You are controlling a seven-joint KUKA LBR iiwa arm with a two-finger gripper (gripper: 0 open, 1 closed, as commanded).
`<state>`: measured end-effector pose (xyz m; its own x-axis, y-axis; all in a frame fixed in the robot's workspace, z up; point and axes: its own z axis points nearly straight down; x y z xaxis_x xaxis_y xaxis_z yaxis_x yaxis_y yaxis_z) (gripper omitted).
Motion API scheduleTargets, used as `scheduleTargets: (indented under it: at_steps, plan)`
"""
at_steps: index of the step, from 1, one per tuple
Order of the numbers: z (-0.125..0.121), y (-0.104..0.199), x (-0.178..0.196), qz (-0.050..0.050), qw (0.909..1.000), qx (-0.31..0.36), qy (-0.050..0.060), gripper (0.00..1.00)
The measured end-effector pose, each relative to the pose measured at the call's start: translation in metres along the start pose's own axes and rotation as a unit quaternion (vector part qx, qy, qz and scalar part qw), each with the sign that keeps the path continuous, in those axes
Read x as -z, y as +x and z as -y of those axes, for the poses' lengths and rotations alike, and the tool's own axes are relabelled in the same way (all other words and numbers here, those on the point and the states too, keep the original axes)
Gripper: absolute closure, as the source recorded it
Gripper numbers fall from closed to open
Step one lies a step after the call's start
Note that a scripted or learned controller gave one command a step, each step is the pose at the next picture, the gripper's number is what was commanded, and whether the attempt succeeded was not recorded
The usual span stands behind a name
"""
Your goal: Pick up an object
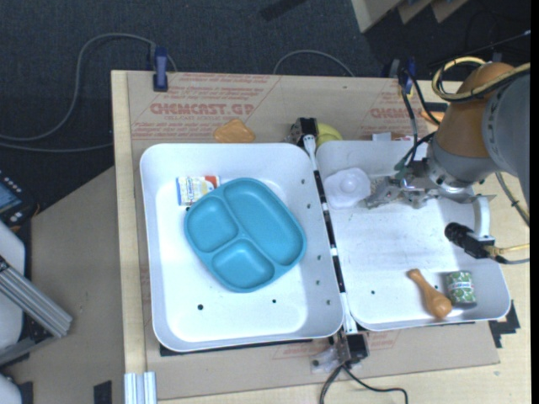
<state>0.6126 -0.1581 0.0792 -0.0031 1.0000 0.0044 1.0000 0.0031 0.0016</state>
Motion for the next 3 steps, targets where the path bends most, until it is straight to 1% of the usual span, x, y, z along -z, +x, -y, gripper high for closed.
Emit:
scheduleTargets:
  at_steps: [1,2,3]
  plan:
    - [-0.055,-0.016,0.009,0.004,1.0,0.0,-0.004,0.0]
    - [-0.056,-0.015,0.023,0.005,1.0,0.0,-0.007,1.0]
    - [-0.055,-0.015,0.021,0.004,1.0,0.0,-0.006,0.0]
